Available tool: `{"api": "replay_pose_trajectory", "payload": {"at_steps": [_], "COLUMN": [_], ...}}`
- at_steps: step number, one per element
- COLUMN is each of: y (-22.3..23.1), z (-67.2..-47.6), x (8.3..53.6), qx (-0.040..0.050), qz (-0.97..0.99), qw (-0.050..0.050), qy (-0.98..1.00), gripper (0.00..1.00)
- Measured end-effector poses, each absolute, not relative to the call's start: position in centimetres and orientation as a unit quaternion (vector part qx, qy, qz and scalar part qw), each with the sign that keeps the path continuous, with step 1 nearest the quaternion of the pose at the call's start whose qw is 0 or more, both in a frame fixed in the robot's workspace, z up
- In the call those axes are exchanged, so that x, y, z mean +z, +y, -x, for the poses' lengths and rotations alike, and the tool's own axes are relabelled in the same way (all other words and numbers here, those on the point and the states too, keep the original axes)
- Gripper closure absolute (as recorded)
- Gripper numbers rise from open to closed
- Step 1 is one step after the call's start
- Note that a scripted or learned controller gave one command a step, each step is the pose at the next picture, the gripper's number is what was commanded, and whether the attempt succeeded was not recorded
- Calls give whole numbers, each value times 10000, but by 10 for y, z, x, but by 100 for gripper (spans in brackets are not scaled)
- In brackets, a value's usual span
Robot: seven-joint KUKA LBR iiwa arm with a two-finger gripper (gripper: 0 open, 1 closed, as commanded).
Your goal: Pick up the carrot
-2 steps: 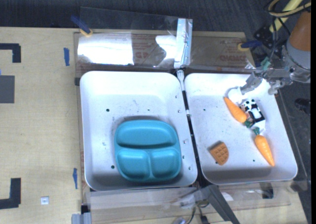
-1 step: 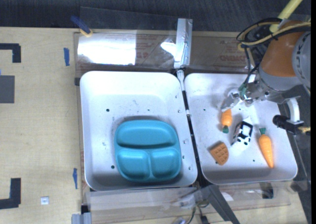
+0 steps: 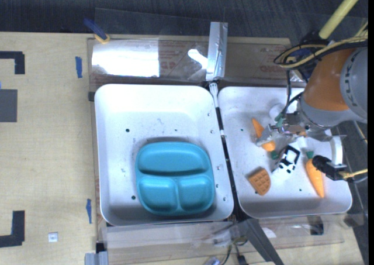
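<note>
The carrot (image 3: 316,181) is orange with a green top and lies near the right wall of the right bin (image 3: 298,202), pointing toward the front edge. My gripper (image 3: 281,137) hangs over the middle of that bin, left of the carrot and apart from it. A dark part of the wrist crosses just above the carrot's top end. A small orange wedge (image 3: 257,127) and an orange bit (image 3: 269,146) lie right beside the gripper's tip. I see nothing clearly held.
A waffle-like orange square (image 3: 260,181) lies at the right bin's front left. A black-and-white block (image 3: 287,159) sits just below the gripper. A blue divided tray (image 3: 175,177) sits in the left bin (image 3: 117,112). Yellow and black cables (image 3: 304,53) hang behind the arm.
</note>
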State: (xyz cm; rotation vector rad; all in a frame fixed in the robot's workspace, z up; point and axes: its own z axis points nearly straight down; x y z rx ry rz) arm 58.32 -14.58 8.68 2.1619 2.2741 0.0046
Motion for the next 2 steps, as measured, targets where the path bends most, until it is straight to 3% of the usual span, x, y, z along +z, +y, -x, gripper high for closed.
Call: {"api": "replay_pose_trajectory", "payload": {"at_steps": [1,2], "y": [-146,-75], "z": [-585,-651], "x": [99,226], "qx": [31,17], "qz": [-6892,-8320], "qw": [46,13], "qy": [7245,5548], "gripper": [100,100]}}
